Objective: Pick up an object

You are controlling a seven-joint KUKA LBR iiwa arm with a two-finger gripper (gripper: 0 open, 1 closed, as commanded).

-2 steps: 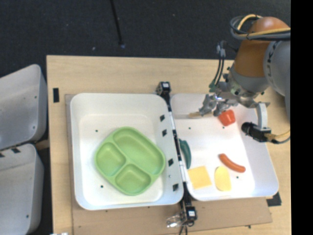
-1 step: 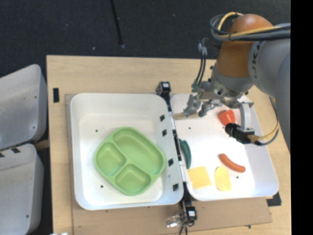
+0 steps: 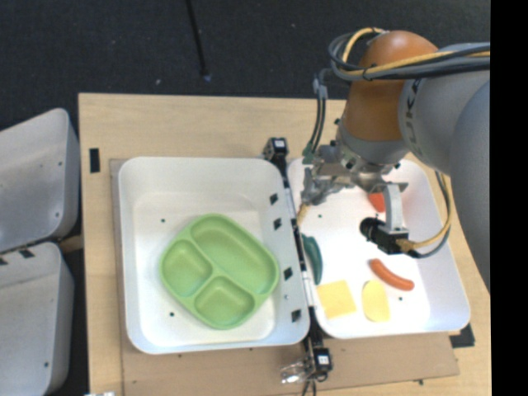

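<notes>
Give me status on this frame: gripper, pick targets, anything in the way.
Gripper low over right bin's left edge, grip unclear. Hot dog, yellow square, yellow slice loose in right bin. Green tray in left bin. Nothing blocking.

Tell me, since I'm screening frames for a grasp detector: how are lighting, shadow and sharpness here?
Camera view: even, soft light; the two white bins look bright, nearly washed out; faint shadow beside the green three-compartment plastic tray; the grey arm with its orange band looks soft and slightly blurred; small toy foods stay legible.
</notes>
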